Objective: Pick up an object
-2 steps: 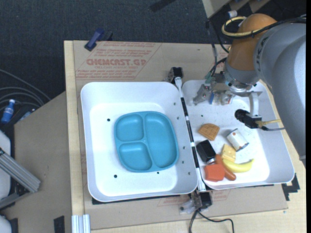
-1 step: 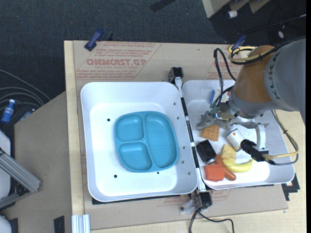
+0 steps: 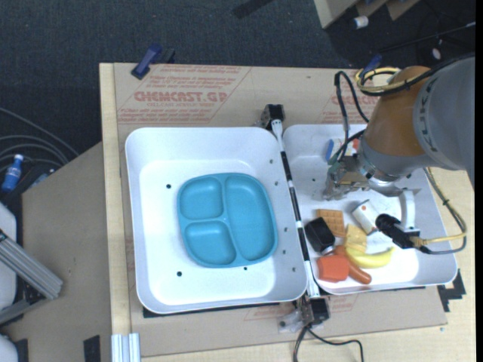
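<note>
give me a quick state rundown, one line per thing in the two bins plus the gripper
blue divided plate: flat in left bin, compartments bare
gripper: down inside right bin, above the toy pile
banana: lying in right bin, against the orange toy
orange toy: lying near the front rim
black block: lying beside the cracker
cracker: lying flat

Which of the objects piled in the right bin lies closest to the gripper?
The tan waffle-like square, just below the gripper; the banana, black block and orange piece lie farther toward the near rim.
</note>
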### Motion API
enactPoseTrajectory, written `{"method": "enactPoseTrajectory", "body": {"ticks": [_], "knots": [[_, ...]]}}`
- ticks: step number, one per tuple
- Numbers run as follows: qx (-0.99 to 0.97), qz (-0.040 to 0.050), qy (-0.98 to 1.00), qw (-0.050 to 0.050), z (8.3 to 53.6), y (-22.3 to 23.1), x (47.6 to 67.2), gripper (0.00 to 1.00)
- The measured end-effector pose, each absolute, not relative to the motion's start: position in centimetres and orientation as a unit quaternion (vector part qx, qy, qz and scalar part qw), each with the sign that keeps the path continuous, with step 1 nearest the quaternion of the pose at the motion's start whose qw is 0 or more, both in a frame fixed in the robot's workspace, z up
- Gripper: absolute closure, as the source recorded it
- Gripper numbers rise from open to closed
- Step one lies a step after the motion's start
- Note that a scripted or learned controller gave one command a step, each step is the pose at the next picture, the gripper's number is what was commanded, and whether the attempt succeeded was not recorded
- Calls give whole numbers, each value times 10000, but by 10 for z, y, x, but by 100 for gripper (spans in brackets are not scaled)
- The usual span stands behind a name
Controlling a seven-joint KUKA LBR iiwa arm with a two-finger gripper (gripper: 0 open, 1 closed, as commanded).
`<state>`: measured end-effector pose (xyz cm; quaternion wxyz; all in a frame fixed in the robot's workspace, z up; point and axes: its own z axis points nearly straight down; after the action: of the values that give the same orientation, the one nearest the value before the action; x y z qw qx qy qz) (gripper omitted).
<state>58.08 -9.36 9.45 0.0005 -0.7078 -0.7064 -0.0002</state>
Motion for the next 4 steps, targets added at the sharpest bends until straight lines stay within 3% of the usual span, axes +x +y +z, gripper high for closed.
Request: {"method": "enactPoseTrajectory", "body": {"ticks": [1,2,3,4], "knots": [[-7077,-2,-7065,5,94,-94,581,0],[-7070,-2,-7072,-3,85,-101,643,0],[-7069,-8,-7074,-11,96,-100,643,100],[-7069,-6,-7073,-10,96,-100,643,0]]}}
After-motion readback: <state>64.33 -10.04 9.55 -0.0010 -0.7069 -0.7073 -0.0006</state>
